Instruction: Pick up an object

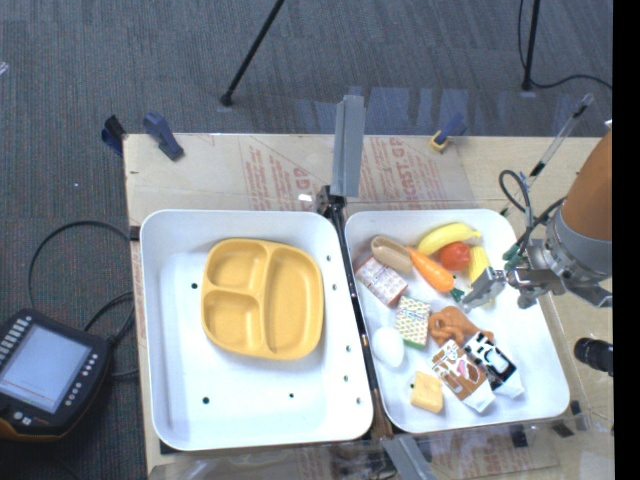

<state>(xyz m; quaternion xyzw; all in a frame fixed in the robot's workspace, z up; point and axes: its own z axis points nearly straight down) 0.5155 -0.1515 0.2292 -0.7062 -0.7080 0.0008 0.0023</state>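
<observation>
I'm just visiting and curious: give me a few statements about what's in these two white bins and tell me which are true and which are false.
1. A yellow plastic divided tray lies in the left white bin. True.
2. The yellow toy banana lies in the left bin. False: it lies in the right white bin, near the far edge.
3. The white toy egg lies near the right bin's left wall. True.
4. The orange toy carrot rests on the yellow tray. False: it lies in the right bin beside the red toy tomato.
5. The robot's gripper is over the right bin. True.
</observation>
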